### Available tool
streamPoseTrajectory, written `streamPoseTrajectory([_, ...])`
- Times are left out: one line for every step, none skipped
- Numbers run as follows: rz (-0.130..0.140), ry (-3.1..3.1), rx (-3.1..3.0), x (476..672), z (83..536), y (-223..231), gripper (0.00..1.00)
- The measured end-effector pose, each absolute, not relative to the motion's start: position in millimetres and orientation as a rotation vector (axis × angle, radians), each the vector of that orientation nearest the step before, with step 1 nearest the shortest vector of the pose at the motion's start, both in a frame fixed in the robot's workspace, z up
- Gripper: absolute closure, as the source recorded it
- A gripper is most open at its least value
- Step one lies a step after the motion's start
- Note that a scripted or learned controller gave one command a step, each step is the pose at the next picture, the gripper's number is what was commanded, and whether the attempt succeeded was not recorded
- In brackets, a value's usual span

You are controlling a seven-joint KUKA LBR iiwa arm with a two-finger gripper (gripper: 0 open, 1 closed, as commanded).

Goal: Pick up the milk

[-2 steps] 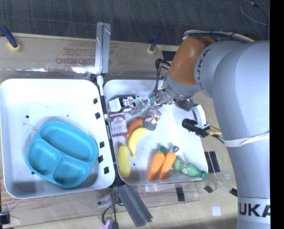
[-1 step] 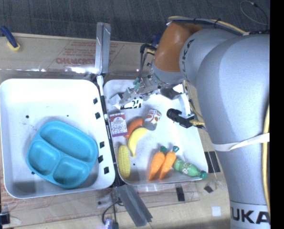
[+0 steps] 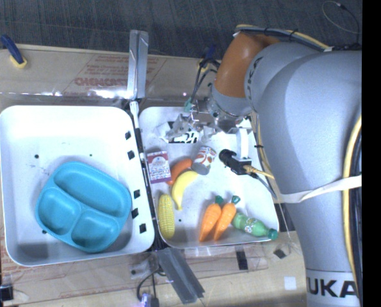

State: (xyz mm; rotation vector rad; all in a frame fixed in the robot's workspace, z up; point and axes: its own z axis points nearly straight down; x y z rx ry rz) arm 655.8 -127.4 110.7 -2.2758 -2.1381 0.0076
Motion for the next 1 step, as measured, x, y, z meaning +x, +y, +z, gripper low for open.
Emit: streamPoseTrajectory([0.034, -2.165, -2.233, 649.7, 90.0, -119.7, 0.0])
